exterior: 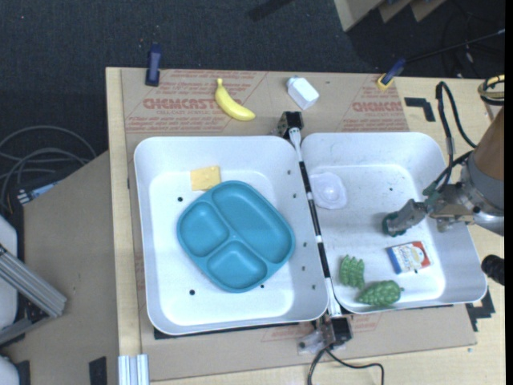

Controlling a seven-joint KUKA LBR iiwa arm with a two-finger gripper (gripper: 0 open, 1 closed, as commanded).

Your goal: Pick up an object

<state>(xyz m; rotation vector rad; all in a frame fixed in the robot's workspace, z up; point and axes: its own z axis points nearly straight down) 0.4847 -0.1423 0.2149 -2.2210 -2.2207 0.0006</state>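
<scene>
Just beside the tool [398, 221], the card packet [409, 257] lies flat, slightly tilted.

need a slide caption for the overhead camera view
KUKA arm's gripper low in the right bin near a small packet and green toys; blue divided plate in left bin.

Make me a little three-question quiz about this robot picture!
1. True or false: the blue divided plastic tray lies in the right white bin.
2. Which lies on the bench outside the bins? A yellow banana, B small blue-and-red packet, C yellow square sponge.
3. How many bumpy green toys lie in the right bin?

Key: 1 false; 2 A; 3 two.
</scene>
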